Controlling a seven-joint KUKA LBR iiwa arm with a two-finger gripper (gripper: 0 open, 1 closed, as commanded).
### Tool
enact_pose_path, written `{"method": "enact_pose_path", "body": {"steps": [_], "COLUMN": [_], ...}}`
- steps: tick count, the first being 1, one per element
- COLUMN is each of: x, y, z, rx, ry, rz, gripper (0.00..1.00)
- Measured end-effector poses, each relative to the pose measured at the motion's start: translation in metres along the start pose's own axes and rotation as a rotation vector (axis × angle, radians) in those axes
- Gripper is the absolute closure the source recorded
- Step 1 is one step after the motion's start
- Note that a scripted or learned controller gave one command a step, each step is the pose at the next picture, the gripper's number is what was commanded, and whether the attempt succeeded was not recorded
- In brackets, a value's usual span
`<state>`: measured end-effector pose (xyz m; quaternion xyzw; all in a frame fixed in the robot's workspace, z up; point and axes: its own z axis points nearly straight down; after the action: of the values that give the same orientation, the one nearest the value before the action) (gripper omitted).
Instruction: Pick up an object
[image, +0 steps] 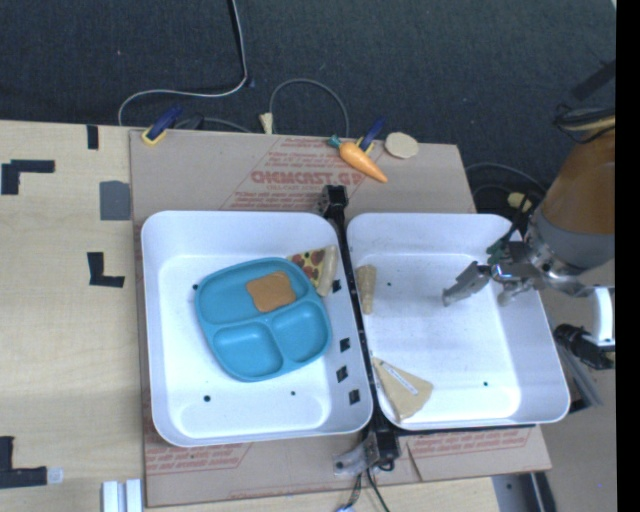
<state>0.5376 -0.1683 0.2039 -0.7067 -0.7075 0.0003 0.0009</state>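
Tool (478, 283) hangs empty at frame right, fingers spread; nearest object, the wedge (402, 388), lies lower left of it.

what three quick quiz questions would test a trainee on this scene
1. True or false: the blue tray lies in the right bin.
2. What rests in one of the tray's compartments?
3. Where is the end effector? A) above the left bin B) above the right bin C) beside the carrot

Key: 1. False, it lies in the left bin. 2. A brown square piece. 3. B.
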Motion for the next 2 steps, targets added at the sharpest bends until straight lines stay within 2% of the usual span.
{"method": "enact_pose_path", "body": {"steps": [1, 2], "x": [0.068, 0.126], "y": [0.024, 0.043], "z": [0.057, 0.019], "rx": [0.003, -0.002], "ry": [0.0, 0.0], "rz": [-0.005, -0.003], "gripper": [0.0, 0.0]}}
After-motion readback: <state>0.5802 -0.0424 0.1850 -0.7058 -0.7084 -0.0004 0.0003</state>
